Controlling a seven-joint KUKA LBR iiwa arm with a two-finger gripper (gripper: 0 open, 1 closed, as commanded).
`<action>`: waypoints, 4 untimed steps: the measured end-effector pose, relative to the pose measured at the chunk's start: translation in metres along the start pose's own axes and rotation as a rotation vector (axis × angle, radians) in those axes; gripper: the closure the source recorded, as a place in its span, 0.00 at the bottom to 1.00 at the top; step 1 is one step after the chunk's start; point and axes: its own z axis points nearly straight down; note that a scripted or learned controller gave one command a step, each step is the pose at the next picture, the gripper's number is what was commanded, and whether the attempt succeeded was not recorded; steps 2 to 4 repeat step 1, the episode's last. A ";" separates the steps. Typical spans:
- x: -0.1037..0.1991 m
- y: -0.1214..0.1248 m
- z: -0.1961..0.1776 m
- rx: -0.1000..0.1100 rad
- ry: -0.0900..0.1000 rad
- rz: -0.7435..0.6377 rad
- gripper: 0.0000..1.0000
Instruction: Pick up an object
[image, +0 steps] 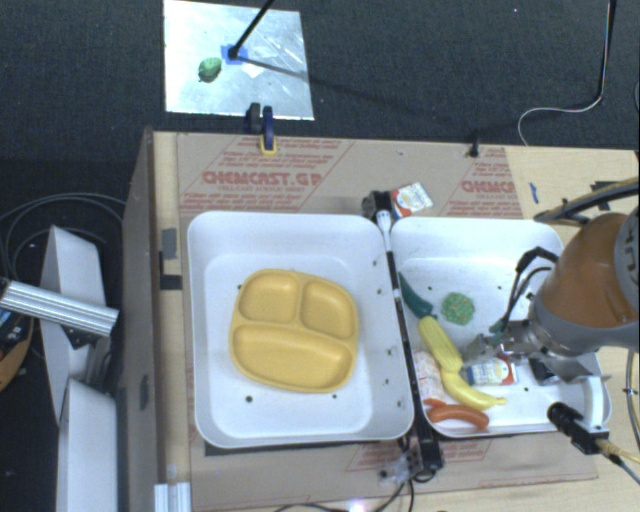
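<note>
Grabbing is the step that seems to be in hand. The gripper (497, 349) is seen low in the right bin (470, 240), and its tip is down at a small white packet (488, 373) with a bit of red and blue on it. Whether the packet is held or just touched cannot be told, because that spot is too small and dark.

The packet is judged to be the thing being picked. It lies right under the tip, a little toward the near edge. Its long side runs left to right, nearly flat across the bin.

Just to the left of the gripper, a yellow banana (455, 362) is seen. It runs from far-left to near-right, and its near end is touching or almost touching the packet. Farther off to the left and up, a green round thing (459, 307) is seen. Below the tip, an orange sausage shape (456, 412) lies by the near wall.

Next, a firm squeeze and a straight lift are probably needed, so the banana is not dragged along.

Well off to the left, a yellow tray (295, 330) sits in the left bin (215, 300).
</note>
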 end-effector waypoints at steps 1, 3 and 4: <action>0.100 0.054 -0.091 0.000 0.002 -0.003 1.00; 0.100 0.054 -0.091 0.000 0.002 -0.003 1.00; 0.100 0.054 -0.091 0.000 0.002 -0.003 1.00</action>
